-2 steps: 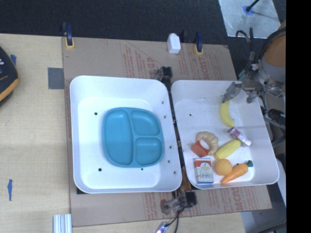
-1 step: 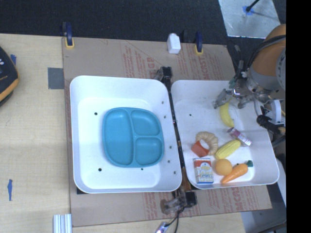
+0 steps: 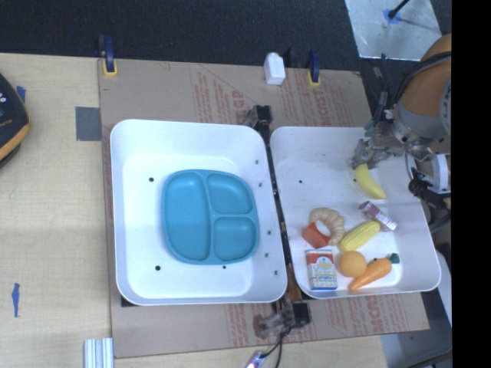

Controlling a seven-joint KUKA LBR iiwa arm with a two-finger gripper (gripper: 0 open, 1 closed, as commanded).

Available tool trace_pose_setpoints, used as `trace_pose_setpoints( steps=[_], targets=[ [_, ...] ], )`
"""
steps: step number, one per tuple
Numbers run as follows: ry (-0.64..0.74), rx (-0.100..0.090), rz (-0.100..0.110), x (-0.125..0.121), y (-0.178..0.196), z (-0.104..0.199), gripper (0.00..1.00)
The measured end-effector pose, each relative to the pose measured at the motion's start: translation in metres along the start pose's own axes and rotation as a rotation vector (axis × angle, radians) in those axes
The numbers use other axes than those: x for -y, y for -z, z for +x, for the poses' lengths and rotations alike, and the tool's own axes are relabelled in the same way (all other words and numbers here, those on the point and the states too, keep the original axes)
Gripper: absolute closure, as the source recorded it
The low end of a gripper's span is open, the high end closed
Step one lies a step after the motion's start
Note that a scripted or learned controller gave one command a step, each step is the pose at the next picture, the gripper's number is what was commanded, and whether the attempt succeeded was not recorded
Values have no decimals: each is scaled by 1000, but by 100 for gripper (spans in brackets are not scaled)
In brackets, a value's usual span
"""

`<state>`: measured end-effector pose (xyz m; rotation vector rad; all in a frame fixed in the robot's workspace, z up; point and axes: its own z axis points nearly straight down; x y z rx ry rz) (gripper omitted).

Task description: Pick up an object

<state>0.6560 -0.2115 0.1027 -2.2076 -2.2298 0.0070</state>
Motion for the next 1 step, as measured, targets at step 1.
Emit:
trace_pose_setpoints(
  steps=[1],
  targets=[
    [-4, -1, 0, -1, -11, 47, 100]
  ],
)
